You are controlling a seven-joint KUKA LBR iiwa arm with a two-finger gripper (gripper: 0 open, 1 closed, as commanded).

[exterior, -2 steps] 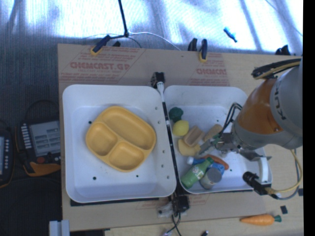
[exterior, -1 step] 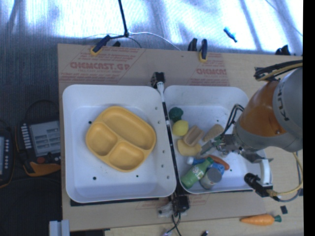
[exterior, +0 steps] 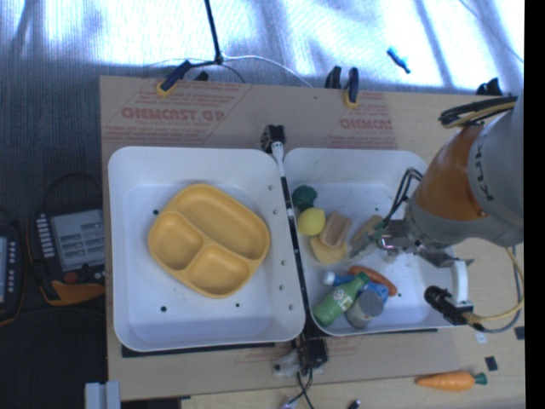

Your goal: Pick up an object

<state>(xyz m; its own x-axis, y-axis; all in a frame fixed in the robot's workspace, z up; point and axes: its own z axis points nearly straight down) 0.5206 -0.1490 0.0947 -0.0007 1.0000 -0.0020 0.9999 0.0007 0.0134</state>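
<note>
Tan tabletop (exterior: 255, 113) with red printed lettering, clamped at far edge by yellow-and-black clamps (exterior: 174, 77). Grey carpet (exterior: 51, 126) around, streaked with bright light at top. Black stand pole (exterior: 209, 15) and white cable behind. Keypad device (exterior: 72, 237) on floor at left. Two white bins side by side: left bin (exterior: 136, 313) holding a yellow three-compartment tray (exterior: 209, 239), tilted. Right bin (exterior: 409, 164) cluttered: dark green round item (exterior: 304, 197), yellow ball (exterior: 312, 221), tan block (exterior: 335, 227) on a yellow piece, green bottle (exterior: 337, 301) lying down, grey can (exterior: 367, 308) just beside it, orange carrot-like piece (exterior: 373, 276) over a blue item. Grey arm with orange band (exterior: 447, 181) reaching in from right. Hand (exterior: 368, 239) low in right bin, near tan block; grip width impossible to tell, nothing seen clamped. Toy carrot (exterior: 451, 381) on tabletop outside bins, front right.
</note>
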